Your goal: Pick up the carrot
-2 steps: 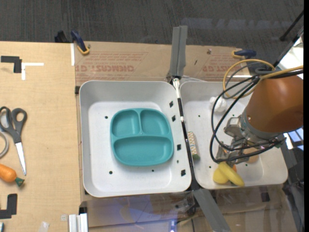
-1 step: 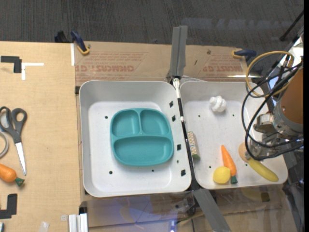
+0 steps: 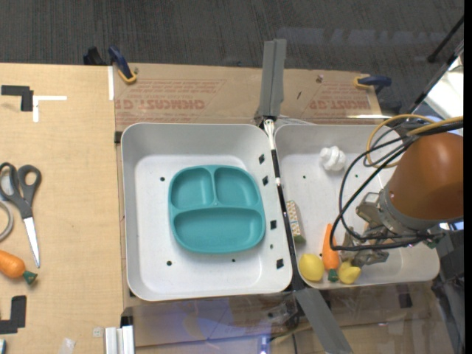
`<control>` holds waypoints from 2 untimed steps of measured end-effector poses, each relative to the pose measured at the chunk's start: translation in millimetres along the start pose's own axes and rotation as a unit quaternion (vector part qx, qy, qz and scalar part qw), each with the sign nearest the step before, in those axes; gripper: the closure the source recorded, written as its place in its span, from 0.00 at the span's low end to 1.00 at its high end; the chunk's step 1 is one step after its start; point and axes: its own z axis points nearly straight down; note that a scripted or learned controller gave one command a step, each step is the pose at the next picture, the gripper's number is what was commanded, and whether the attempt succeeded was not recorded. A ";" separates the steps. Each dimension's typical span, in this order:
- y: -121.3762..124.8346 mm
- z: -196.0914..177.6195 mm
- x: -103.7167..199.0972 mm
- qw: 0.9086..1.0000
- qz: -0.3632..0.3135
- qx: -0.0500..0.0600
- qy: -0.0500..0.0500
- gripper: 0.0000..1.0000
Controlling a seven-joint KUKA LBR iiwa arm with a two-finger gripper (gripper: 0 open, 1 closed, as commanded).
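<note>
The small orange toy carrot (image 3: 330, 248), tapered and probably hard plastic, lay in the right-hand shallow white bin (image 3: 310, 169), near that bin's front edge. It ran roughly front to back, its thicker end touching or just beside a yellow plastic lemon (image 3: 311, 268), with another small yellow-and-green toy piece (image 3: 346, 273) close on its other side. The grey arm's claw (image 3: 369, 251) hung right next to the carrot, tangled among black cables; I could not tell whether it was wide or narrow, and nothing showed as held.

The carrot looked light and stiff, with a smooth, likely slippery skin. I'd have judged the middle of its length the best place to pinch, across the narrow width, since the neighbours crowded its thick end and the tip would have slipped out.

A teal divided plate (image 3: 217, 209) sat in the left bin (image 3: 140, 198).
</note>
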 end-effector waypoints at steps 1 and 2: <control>-0.2 -0.2 0.2 1.000 0.000 0.000 0.000 0.00; 13.5 -0.8 -33.7 1.000 -0.025 0.002 0.002 0.00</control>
